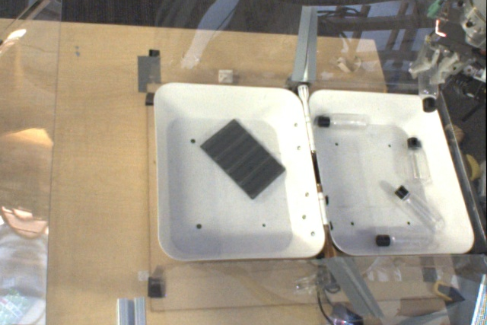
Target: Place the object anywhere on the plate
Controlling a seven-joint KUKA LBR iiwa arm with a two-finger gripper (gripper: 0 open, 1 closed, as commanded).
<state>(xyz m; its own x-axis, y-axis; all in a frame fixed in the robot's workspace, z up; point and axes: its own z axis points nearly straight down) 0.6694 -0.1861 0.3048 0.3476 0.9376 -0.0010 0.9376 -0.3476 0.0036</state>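
At the far left, a clear sheet (30,164) lay over the wooden bench (99,240) and caught pale reflections. Next came the left bin (171,240), white and shallow, with a small black bracket (152,57) on the bench beyond its far left corner and another black block (155,287) just off its near left corner. The plate (242,158), a dark grey ribbed rectangle, lay flat on that bin's floor, turned at a slant and a little toward the far side, with nothing resting on it. A grey metal bar (307,42) ran away from the seam where the two bins met. In the right bin (456,243) lay four clear tubes with black caps, well apart from one another and none on the plate: the first tube (346,120) lay crosswise near the far wall with its cap to the left; the second tube (407,242) lay along the near wall, cap also to the left; the third tube (420,208) lay slantwise in the near right part, cap toward the middle of the bin; the fourth tube (418,162) lay near the right wall, cap at its far end. At the far right, the gripper (437,66) hung beyond the right bin's far right corner, clear of every tube; whether it was parted or closed could not be told, and nothing was seen in its grasp.
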